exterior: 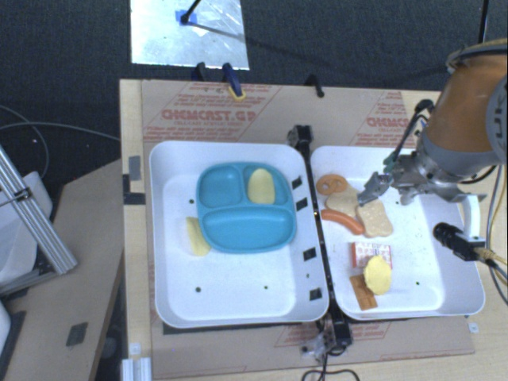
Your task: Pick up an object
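My gripper (379, 189) hangs over the upper part of the right bin (456, 288), just above a slice of toast (375, 219) and to the right of a brown pretzel (331, 185). A second pale slice (342, 202) and an orange sausage (343, 221) lie just left of the toast. Nearer the front are a red and white packet (371, 253), a yellow lemon-like piece (378, 275) and a brown cracker (363, 293). Nothing shows as lifted by the gripper.
The left bin (171, 292) holds a blue divided plate (242, 227) with a yellow piece (261, 186) in its upper right compartment. A yellow wedge (196, 237) lies beside the plate's left edge. A ridge with black clips (311, 213) separates the bins.
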`<move>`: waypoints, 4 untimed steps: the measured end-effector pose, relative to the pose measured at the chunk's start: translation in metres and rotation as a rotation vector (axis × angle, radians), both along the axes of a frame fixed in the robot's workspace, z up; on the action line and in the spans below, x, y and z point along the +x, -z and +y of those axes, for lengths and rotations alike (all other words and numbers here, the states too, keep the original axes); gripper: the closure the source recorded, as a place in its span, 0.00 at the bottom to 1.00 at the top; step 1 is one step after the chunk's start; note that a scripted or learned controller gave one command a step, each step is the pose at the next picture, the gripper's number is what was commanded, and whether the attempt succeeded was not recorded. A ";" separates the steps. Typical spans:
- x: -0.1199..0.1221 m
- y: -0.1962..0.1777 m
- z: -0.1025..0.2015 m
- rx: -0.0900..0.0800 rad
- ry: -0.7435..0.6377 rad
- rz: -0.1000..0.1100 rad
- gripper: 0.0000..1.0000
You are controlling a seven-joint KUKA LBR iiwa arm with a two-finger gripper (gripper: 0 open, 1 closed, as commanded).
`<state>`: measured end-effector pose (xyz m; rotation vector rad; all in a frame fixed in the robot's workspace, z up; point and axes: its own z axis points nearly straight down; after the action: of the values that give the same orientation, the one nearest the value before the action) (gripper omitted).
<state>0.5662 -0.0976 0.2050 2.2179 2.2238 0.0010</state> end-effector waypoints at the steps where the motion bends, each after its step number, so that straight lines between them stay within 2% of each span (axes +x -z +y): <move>1: -0.024 -0.074 0.042 0.001 -0.006 -0.006 0.00; 2: -0.012 -0.020 0.175 0.003 -0.011 0.002 0.00; 3: 0.029 -0.050 0.193 0.001 -0.003 -0.004 0.00; 4: 0.027 0.004 0.151 -0.001 0.005 0.003 0.00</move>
<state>0.5937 0.0532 0.2009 2.2246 2.2191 -0.0032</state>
